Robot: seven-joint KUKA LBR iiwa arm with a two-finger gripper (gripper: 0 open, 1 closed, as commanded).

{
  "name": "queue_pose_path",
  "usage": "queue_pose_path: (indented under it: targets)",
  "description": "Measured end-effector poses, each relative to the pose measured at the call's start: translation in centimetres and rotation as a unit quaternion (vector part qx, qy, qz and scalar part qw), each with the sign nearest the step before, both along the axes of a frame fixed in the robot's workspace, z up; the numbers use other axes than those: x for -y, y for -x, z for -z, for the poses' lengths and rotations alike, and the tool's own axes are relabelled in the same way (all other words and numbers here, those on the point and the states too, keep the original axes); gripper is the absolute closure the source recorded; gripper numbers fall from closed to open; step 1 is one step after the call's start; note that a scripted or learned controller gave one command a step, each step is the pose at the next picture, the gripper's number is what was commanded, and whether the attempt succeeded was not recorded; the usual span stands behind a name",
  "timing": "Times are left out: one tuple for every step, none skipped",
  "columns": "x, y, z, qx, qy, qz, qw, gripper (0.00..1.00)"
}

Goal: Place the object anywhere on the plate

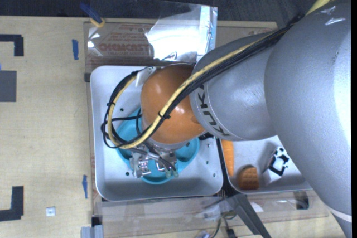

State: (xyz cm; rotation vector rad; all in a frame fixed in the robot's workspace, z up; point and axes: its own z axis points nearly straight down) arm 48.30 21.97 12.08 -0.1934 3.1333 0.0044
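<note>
The grey arm (268,92) sweeps in from the right of the frame and covers much of the scene, its orange band (167,103) sitting over the middle of the left bin (100,136). Below that band, low in the left bin, the claw (153,166) hangs over a blue plate (189,156), whose rim shows as a curved blue arc on either side of the wrist. Whether the claw is open or closed cannot be told, since it appears as a small cluster of metal parts seen from above, and nothing can be made out in its grasp. Yellow and black cables (114,120) loop out from the wrist over the left part of the bin. In the right bin (262,189), at the lower right of the frame, lies an orange object (227,156), long and narrow, its long axis running up and down the frame along the bin's left wall. Just beside its lower end sits a round brownish-orange piece (249,176), and to the right of that a small black-and-white item (279,161). The pale wooden bench (44,136) stretches to the left.
</note>
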Motion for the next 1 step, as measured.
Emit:
queue_pose_path:
  targets:
    - [8.03, -1.86, -1.83, 0.002, 0.0011, 0.017, 0.9999, 1.00]
